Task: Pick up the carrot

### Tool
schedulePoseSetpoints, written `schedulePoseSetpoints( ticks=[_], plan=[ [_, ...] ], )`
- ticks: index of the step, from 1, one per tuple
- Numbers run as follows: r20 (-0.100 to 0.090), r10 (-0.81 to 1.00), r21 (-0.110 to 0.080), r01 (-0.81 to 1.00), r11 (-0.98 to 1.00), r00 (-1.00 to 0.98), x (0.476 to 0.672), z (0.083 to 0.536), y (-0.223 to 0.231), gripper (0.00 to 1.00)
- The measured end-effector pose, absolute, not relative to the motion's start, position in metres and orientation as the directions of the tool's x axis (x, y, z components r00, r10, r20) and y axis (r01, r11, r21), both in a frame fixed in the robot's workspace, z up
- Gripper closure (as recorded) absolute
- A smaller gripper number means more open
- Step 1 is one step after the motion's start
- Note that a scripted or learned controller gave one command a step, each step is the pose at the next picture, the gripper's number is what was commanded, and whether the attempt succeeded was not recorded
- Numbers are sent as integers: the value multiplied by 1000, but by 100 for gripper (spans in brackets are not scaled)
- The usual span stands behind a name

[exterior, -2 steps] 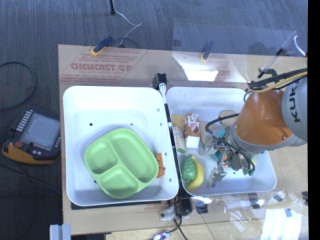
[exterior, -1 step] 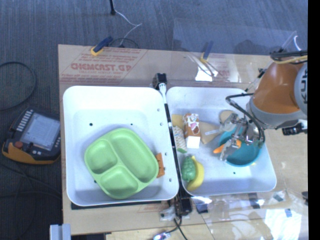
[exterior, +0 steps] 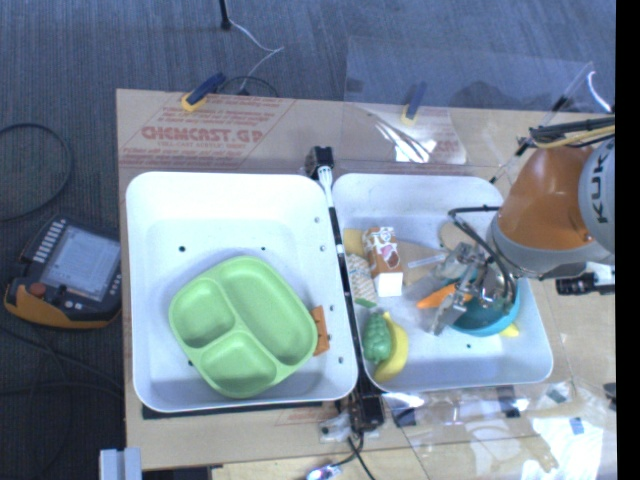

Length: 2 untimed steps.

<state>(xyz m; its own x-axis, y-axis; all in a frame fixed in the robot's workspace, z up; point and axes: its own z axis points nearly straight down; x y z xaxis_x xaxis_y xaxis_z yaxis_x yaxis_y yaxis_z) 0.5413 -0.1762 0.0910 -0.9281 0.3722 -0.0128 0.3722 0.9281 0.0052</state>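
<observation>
Nearest the right bin's (exterior: 540,363) front edge lie yellow and green toys; beyond, the metal gripper (exterior: 462,290) pinches the small orange carrot (exterior: 436,297), barely lifted yet.

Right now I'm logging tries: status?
Gripper low in right bin, at the carrot. Grasp unconfirmed. Teal bowl crowding it.

The right white bin (exterior: 520,368) is crowded: a small brown carton (exterior: 382,248), a yellow banana (exterior: 395,353) and a teal bowl (exterior: 490,318) hem the orange carrot (exterior: 434,297); its lower right corner lies bare.
</observation>
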Motion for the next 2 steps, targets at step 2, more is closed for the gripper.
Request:
schedulePoseSetpoints(
  ticks=[2],
  plan=[
    [-4,825,2,825,566,-566,583,163,-143,100]
  ],
)
